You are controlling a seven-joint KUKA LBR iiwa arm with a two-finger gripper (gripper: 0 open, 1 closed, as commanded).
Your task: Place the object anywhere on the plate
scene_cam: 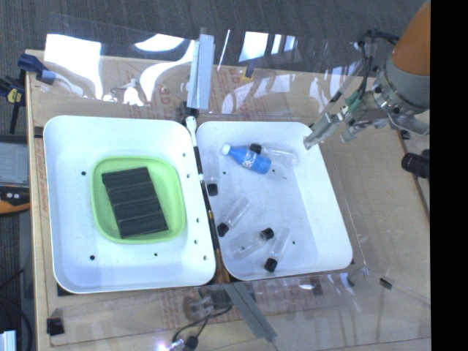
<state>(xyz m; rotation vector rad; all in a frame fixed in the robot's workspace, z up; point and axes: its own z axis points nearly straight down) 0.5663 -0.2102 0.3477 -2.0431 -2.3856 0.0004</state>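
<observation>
The arm (409, 50) hangs over the right bin's (333, 218) far right corner, its end effector (322, 132) poised just above the rim — whether it is released or clenched I cannot tell from up here, and nothing shows in its grip. In that bin lies the pick of objects: a clear bottle with a blue label (252, 158) on its side near the top, closest to the end effector, and several small clear vials with black caps (252, 243) scattered flat toward the near edge. All of them rest loose on the bin floor, so any one could be taken from above. The target sits in the left bin (62, 196): a green plate (172, 181), already carrying a dark ribbed block (134, 202) across its middle — so the open space is the green border round that block. My read: this is the approach stage, with the blue bottle the likeliest first grab, and a round bottle may well roll under a pinch.
</observation>
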